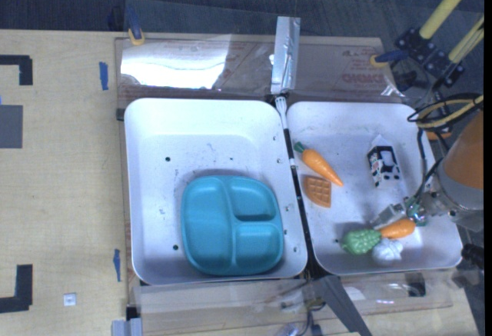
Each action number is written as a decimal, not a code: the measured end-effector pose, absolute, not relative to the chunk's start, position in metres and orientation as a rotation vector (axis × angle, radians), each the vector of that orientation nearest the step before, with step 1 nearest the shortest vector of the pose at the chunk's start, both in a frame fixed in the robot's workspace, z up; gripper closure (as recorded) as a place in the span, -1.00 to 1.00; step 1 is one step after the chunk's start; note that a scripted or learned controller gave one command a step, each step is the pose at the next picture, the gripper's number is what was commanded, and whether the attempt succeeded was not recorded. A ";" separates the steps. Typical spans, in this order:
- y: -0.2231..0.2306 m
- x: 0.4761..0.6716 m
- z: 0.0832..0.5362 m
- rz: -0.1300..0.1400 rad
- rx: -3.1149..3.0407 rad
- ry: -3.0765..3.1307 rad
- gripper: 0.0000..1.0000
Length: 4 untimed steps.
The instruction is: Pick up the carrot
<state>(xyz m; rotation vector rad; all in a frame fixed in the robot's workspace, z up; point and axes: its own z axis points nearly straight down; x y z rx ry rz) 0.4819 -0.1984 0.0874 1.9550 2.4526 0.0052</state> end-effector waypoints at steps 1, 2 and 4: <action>-0.206 0.502 0.087 0.002 1.638 2.671 -1.00; -0.178 0.482 0.088 0.005 1.911 2.485 -1.00; -0.213 0.481 0.149 0.000 2.231 2.206 1.00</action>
